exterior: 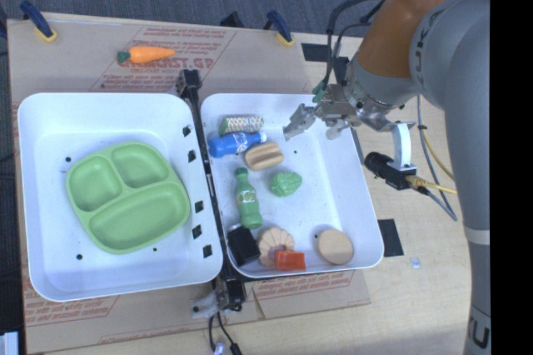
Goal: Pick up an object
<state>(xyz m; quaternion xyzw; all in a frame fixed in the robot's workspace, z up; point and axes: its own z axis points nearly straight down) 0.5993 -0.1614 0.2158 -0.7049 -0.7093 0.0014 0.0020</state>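
Hovering with the hand (319, 122) spread apart and clamping nothing, just right of the hot dog bun (265, 155). Needing to centre over the bun, clearing the blue bottle (236, 144) left of it, before descending.

One fixed camera above, slanting down (both bins (33, 178) visible).

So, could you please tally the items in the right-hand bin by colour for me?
Green: 2, bottle and leafy piece
Blue: 1, bottle
Tan: 3, bun, round piece, shell-shaped piece
Black: 1, block
Red: 1, block
Patterned: 1, can
Total: 9
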